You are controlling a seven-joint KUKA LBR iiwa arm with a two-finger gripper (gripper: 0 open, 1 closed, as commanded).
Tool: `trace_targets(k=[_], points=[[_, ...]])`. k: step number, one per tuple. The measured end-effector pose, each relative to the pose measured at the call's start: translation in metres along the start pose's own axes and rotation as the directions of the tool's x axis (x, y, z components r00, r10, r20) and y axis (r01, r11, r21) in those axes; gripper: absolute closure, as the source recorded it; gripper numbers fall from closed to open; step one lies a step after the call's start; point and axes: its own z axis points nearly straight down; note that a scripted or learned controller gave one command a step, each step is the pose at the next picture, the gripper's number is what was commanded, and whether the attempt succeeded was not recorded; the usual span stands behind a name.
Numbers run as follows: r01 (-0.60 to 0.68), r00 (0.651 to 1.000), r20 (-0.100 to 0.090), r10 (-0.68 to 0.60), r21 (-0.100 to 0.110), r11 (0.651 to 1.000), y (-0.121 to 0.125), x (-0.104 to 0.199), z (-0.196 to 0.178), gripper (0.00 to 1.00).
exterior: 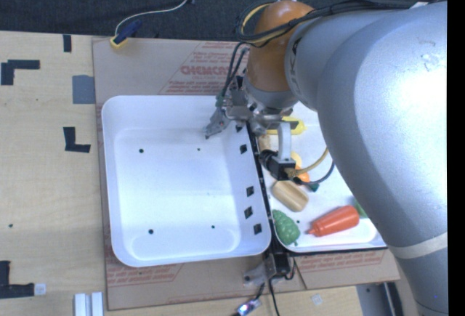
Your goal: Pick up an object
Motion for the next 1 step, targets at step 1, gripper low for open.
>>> trace_targets(k=[1], points=[[0.002, 1.0, 0.003, -0.002, -0.003, 1.0, 0.0034, 0.0025, -0.0001, 0.0]])
